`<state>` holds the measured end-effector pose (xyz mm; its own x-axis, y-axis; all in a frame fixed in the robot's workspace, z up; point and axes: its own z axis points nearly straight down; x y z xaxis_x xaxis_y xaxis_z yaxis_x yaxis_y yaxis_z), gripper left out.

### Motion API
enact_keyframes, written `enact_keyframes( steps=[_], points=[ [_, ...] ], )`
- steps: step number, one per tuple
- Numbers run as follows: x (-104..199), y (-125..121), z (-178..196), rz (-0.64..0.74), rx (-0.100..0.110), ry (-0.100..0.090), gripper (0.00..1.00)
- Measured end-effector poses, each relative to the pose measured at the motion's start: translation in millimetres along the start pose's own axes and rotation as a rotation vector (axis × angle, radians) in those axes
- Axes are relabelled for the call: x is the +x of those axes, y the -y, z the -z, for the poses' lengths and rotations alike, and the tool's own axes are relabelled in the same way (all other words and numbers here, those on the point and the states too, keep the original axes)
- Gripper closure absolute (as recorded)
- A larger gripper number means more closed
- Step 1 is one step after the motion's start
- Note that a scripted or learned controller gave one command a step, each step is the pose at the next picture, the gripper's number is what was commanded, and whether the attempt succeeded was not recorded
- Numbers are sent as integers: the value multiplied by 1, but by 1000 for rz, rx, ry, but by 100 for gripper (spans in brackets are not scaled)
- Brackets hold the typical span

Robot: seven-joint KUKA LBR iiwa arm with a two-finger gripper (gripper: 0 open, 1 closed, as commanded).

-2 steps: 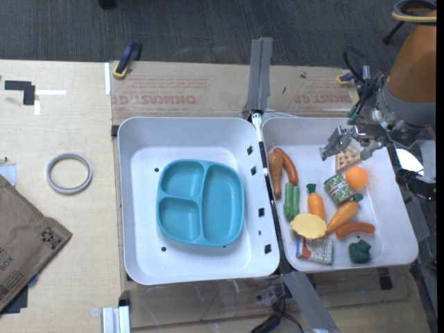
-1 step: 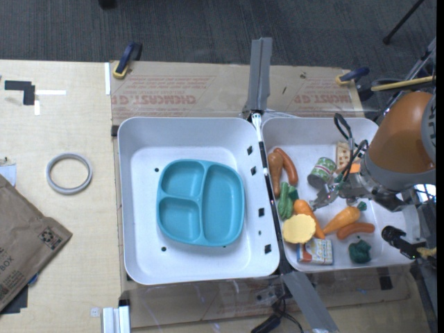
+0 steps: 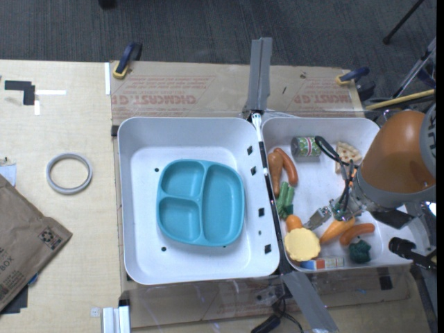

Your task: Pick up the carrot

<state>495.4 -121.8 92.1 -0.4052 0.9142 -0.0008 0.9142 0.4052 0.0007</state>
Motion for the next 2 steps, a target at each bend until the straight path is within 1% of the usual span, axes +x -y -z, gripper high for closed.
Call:
enact_keyframes(
  steps=[1, 2],
  points=[
    [-70, 50, 0, 199, -2, 1, 0],
    [-70, 49, 10, 195, -4, 3, 100]
  ],
)
